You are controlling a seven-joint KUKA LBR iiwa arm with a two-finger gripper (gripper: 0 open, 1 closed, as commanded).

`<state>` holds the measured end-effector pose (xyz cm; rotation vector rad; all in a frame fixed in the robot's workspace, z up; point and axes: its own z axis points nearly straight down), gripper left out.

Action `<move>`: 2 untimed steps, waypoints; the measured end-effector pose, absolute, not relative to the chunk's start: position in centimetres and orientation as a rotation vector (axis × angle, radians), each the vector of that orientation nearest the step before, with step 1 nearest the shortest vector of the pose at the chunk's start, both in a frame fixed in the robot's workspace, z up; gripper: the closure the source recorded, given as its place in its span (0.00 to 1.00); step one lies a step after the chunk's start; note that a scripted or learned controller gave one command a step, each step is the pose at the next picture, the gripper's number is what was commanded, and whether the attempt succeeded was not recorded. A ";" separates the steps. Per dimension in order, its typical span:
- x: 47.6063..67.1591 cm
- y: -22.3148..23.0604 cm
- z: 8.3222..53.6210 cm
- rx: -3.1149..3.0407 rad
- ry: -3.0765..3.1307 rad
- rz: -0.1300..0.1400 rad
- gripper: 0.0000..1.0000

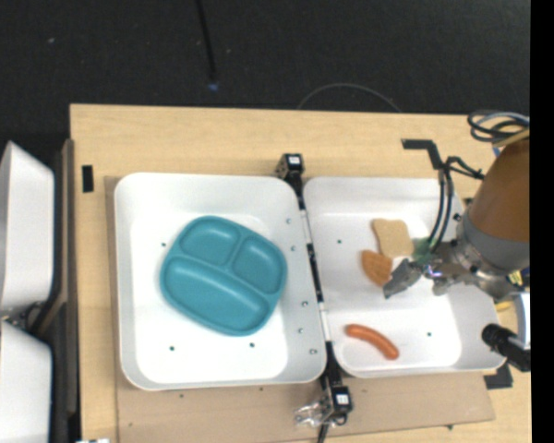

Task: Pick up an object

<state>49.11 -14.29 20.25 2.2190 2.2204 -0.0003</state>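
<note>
The right bin (351,201) holds three food items. A tan toast slice (391,235) lies near its middle. An orange chunk (376,266) touches the toast's lower left corner. A red-orange sausage (371,340) lies toward the front wall. My gripper (419,280) hangs over the right bin, just right of the orange chunk and below the toast. It stands open, with nothing between its fingers. The left fingertip (397,281) is close beside the orange chunk.
A teal divided plate (223,273) lies in the left bin (138,340). The arm's grey body with its orange band (503,201) covers the right bin's right side. Cables (443,169) run along that bin's back right corner.
</note>
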 end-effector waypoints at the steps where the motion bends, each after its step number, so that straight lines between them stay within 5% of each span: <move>1: 49.0 -15.2 14.3 2.224 2.221 -0.005 0.00; 2: 49.0 -15.4 9.9 2.224 2.219 -0.004 0.00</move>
